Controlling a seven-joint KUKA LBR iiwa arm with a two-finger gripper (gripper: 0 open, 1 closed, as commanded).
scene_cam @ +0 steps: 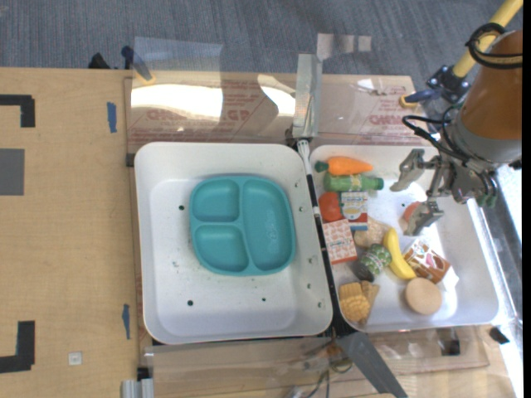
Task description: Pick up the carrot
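Observation:
The carrot [348,166], orange with a green top at its left end, lies at the far left corner of the right bin [473,301]. My gripper [421,191] hangs over the right part of that bin, to the right of the carrot and well apart from it. Its two fingers [407,170] stand spread, open, with nothing between them. A small red-orange item [412,215] lies just below the lower finger.
The left bin [158,247] holds a teal divided plate [243,224]. Packed along the right bin's left side are a green bottle [353,183], small boxes [339,240], a banana [397,255], corn [355,302], an egg-like ball [423,297] and a snack packet [429,261].

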